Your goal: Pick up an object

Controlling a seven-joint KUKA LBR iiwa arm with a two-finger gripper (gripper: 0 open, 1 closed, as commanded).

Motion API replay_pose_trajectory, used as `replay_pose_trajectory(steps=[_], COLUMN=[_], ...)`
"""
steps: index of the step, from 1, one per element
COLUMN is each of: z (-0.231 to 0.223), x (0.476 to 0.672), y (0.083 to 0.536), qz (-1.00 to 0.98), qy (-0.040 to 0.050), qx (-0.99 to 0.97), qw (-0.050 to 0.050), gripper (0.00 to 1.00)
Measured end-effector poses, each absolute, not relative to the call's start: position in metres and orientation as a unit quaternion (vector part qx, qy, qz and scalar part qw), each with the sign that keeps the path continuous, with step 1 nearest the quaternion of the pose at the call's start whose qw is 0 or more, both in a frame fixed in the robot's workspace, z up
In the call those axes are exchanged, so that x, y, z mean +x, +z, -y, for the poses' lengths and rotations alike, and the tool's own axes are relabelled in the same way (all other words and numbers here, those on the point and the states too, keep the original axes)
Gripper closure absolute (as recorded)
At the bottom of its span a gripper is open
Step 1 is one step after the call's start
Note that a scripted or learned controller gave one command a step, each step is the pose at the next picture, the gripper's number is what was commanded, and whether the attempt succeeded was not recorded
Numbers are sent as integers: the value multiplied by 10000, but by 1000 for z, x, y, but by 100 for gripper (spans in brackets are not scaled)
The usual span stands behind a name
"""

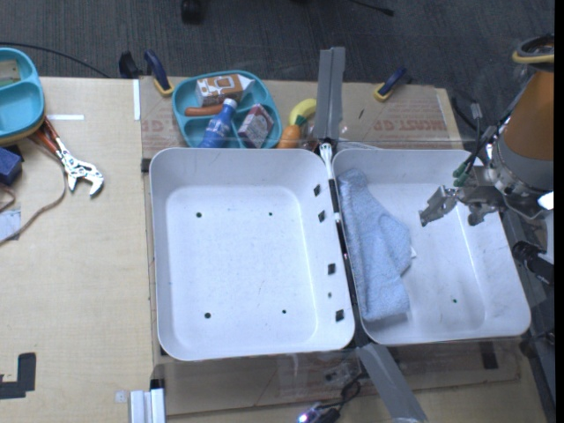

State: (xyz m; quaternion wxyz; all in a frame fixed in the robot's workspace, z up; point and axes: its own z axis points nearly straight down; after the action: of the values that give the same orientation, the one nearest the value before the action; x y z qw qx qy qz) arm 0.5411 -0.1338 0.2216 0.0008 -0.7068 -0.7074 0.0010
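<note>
The gripper [451, 203], fingers spread with nothing between them, hangs over the right bin [480, 320], just right of the cloth [374, 245], which lies lengthwise far-to-near.

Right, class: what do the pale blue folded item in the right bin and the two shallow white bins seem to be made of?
The pale blue folded cloth looks like soft terry fabric: matte, nubbly, with slumped folds. The shallow white bins appear to be moulded plastic with a smooth, slightly glossy finish and rounded corners, though thin coated metal cannot be ruled out.
</note>
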Motion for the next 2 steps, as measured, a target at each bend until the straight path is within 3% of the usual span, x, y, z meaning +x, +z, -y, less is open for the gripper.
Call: replay_pose_trajectory(steps=[1, 2], z=[134, 83], x=[542, 550], y=[230, 200], qz=[7072, 5911], qy=[16, 22], qx=[-7071, -8066], qw=[11, 16], gripper=[100, 100])
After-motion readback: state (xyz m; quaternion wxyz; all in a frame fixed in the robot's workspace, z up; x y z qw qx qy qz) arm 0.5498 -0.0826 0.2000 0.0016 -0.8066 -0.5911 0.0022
